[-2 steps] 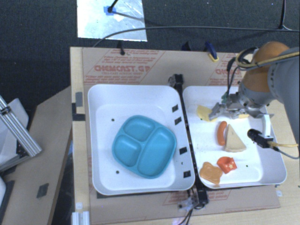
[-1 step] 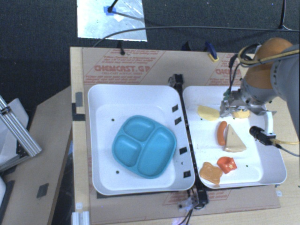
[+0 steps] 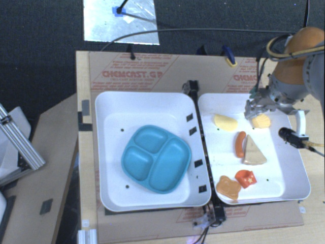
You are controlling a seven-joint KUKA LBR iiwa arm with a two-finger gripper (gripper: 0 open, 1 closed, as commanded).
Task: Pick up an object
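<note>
The small yellow block (image 3: pixel 261 121) lies at the back of the right bin (image 3: pixel 294 187), just beneath the gripper (image 3: pixel 254 109); whether it is gripped cannot be told. The same bin holds a pale yellow piece (image 3: pixel 225 122), a sausage (image 3: pixel 239 144), a tan wedge (image 3: pixel 253 153), a red piece (image 3: pixel 246 178) and an orange piece (image 3: pixel 228 187); the left bin (image 3: pixel 109 136) holds a blue divided plate (image 3: pixel 156 158).
</note>
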